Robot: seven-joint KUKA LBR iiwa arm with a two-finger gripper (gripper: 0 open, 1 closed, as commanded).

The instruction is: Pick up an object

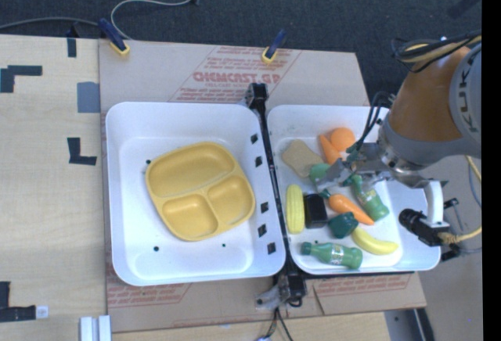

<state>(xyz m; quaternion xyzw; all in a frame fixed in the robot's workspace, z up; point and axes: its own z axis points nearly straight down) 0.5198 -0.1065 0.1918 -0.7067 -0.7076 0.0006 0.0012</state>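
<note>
Now you see gripper low over toy carrot | finger state: cannot tell | carrot light, stiff, slick; grip mid-body.

Two bins sit side by side mid-frame: the left bin holds a divided plate at its centre, while the right bin holds a corn cob, a bottle and a banana along its lower part.
</note>
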